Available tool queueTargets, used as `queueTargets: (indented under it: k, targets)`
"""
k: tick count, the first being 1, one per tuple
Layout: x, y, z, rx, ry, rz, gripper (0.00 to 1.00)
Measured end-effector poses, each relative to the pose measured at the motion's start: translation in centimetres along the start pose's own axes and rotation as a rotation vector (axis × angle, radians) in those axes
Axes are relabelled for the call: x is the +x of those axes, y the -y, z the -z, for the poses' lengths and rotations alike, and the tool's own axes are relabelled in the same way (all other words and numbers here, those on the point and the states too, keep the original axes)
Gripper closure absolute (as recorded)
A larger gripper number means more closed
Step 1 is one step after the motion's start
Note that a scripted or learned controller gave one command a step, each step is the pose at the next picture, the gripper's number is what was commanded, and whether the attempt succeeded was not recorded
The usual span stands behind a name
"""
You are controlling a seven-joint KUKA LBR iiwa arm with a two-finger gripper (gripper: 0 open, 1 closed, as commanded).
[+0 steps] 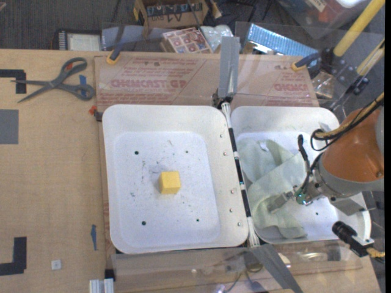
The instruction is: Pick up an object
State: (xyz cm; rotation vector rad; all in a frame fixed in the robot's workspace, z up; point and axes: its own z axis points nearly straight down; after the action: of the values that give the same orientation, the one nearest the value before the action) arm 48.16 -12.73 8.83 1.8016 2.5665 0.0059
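Cloth (269,179) lies directly under and left of the fingers (287,200); whether they pinch it is unclear.

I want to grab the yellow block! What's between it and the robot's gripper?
In the camera view, between the yellow block and the gripper lie bare bin floor, the two bins' adjoining rims, and the pale green cloth.

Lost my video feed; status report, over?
Gripper down in right bin, on pale cloth. Yellow cube alone in left bin. Nothing blocking.
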Motion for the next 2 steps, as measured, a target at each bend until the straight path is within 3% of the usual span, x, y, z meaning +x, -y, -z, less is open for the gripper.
queueTargets:
  k: [1,2]
  targets:
    - [-0.1,-0.1,1.1,-0.006,0.003,-0.002,1.0]
    - [1.1,-0.5,0.1,-0.004,0.005,-0.408,1.0]
